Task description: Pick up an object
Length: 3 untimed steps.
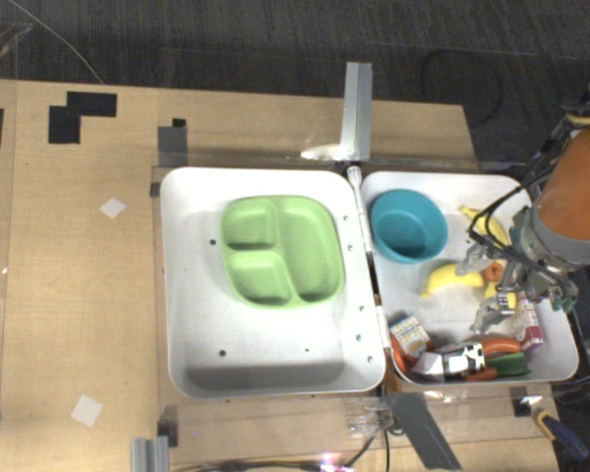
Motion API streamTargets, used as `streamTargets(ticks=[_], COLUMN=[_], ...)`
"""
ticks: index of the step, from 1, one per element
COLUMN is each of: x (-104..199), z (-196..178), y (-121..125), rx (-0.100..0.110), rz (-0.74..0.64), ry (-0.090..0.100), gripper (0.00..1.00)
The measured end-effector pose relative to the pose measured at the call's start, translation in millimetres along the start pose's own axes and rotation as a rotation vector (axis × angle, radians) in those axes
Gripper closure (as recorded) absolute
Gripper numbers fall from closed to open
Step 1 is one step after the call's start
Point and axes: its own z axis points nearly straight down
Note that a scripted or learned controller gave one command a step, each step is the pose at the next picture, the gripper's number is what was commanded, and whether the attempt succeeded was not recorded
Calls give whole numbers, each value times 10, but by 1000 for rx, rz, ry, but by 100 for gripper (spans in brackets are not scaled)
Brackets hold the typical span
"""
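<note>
Camera view: gripper (511, 288) hangs low over right bin (560, 362), near yellow toy (442, 280), likely lining up a pick. Finger state: cannot tell, too cluttered. Blue bowl (408, 224) sits upright; green divided plate (279, 250) fills left bin (192, 293).

No legible text or labels.

A yellow banana-shaped toy (441, 280) lies on its side mid-bin — just below the blue bowl (407, 224).
</note>
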Motion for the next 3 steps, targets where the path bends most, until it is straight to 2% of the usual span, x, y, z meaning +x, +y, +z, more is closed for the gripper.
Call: streamTargets(ticks=[1,2,3], x=[-487,-382,-1257], z=[744,739,763], y=[104,559,474], rx=[3,6,1], rz=[116,137,140], ry=[-16,-16,-11], gripper=[0,0,0])
